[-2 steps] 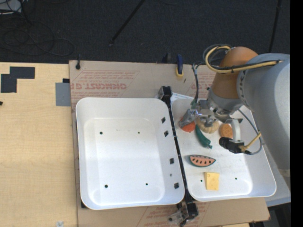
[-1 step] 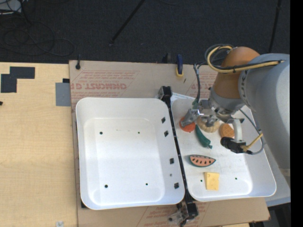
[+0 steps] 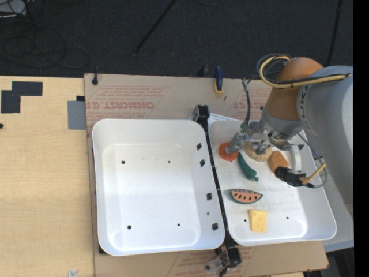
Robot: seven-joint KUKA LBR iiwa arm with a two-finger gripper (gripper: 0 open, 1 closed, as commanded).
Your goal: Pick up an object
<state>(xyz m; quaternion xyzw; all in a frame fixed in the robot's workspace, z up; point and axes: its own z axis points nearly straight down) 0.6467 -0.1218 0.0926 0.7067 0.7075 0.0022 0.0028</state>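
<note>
Counter (image 3: 46,172), pale wood, carries two white bins side by side. Grey arm (image 3: 328,114) with orange band reaches in from the right over the right bin (image 3: 323,224). Left bin (image 3: 104,149) sits beside it, the two rims touching. Claw (image 3: 249,143) low over the right bin's far end, among a cluster: orange-red piece (image 3: 226,153), green curved piece (image 3: 248,169), brown lump (image 3: 278,159). Grip state: cannot tell. Nearer: watermelon slice (image 3: 247,196), then yellow block (image 3: 258,220), apart from the claw.
</note>
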